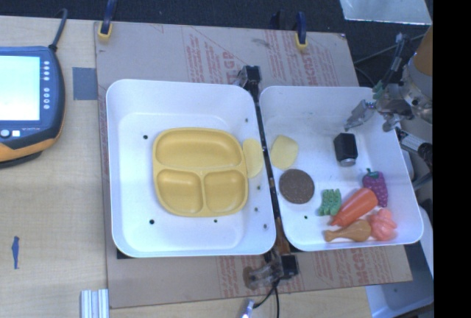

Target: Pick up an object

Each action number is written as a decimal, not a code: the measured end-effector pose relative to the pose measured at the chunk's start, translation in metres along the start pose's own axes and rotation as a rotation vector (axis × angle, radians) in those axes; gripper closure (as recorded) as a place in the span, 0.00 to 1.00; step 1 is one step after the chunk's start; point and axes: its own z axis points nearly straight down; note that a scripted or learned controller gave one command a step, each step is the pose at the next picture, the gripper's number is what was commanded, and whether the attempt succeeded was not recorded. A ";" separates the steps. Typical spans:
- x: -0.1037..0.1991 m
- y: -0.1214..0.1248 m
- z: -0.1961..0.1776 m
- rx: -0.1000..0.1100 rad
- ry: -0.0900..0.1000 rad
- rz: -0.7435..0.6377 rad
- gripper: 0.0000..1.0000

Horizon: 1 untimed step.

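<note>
- Gripper (pixel 372 112) hangs over the far right part of the right bin (pixel 309 99), fingers spread apart with nothing between them.
- Black cylinder (pixel 345 148) lies on the bin floor just below and left of it.
- Carrot (pixel 356 205) and grapes (pixel 374 183) lie nearer the front.

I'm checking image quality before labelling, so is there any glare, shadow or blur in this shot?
Camera view: the right bin is washed out by bright light, the gripper at its far edge looks soft and hard to resolve, the yellow tray casts only a faint shadow, and the floor beyond the bench is dark.
</note>
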 end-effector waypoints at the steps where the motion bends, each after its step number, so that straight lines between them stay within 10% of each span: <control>1: 0.012 -0.018 0.081 0.003 0.000 -0.002 0.00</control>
